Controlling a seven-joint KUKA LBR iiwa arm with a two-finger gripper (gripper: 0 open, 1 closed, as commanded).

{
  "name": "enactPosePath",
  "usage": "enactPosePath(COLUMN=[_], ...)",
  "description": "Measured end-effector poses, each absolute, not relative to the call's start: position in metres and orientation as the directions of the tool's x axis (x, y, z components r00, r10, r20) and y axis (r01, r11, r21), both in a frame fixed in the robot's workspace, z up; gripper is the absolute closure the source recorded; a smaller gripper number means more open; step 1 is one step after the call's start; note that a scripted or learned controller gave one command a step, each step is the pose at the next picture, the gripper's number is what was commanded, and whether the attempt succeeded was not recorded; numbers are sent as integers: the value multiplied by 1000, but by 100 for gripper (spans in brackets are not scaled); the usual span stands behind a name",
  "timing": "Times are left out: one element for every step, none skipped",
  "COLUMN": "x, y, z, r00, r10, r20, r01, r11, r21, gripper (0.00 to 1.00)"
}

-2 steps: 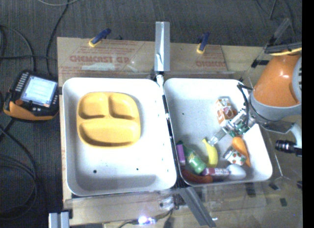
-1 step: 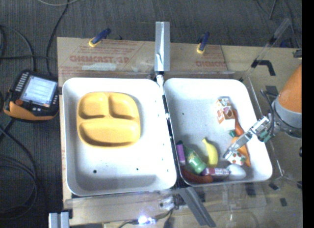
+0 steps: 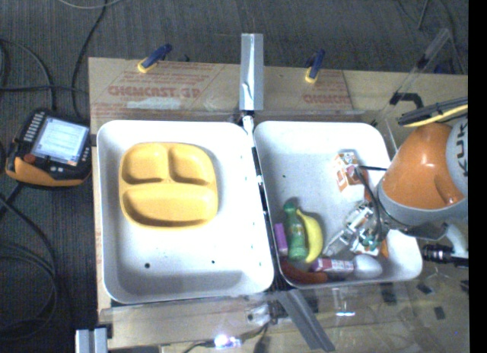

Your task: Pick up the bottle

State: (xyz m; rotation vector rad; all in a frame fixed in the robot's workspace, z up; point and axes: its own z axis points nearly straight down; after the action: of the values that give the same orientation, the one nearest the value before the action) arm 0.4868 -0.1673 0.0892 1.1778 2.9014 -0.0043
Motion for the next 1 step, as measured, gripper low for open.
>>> enactPosePath(x=[589], y=[-138], z=[89], r00=[-691], r10=[723], r20=[-14], r01=[723], r11=[691], r21=[8], gripper=[0])
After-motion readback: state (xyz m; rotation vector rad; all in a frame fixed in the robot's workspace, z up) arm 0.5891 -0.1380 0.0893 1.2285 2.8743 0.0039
